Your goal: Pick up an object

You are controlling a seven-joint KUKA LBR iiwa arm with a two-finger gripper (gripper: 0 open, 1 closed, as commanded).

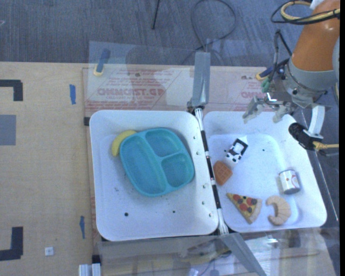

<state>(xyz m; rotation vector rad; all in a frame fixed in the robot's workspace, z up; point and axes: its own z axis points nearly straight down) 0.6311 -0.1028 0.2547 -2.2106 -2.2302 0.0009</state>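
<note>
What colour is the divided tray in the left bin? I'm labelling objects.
Teal blue tray, seen in the camera view.

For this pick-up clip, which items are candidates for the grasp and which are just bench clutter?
Candidates, right bin: black-and-white toy, cookie, pizza slice, croissant, can; left bin: teal tray, banana. The hand hovers over the right bin's far edge.

Clutter: blue tape, cables.
</note>
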